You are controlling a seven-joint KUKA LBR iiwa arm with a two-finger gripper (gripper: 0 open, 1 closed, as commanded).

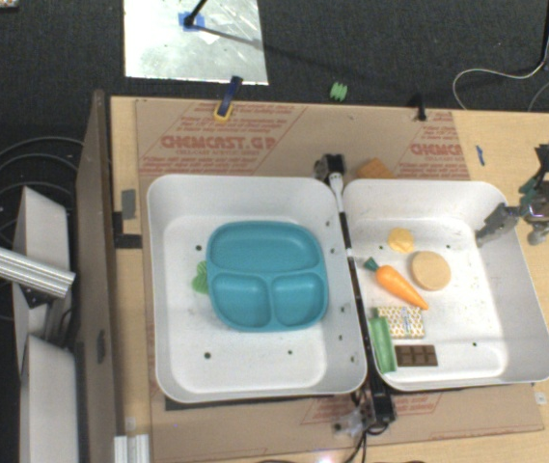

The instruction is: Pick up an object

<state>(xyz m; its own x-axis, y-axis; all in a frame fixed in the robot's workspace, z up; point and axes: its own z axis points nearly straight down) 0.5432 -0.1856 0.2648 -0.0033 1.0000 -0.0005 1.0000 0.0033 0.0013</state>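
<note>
Camera view: pincer (502, 222) (open or clenched, cannot tell) hovers at right bin's (520, 302) edge.

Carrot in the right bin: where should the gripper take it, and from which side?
Probably grip the carrot across its thick orange middle, coming straight down from above. It lies flat and slanted, green top toward the bins' divider and tip toward the right bin's near side, so set the fingers crosswise to that axis. The tan disc sits close beside it, so avoid the upper-right flank.

cam: fixed overhead | slanted down | both bins (255, 193) in frame | arm side: right
</note>
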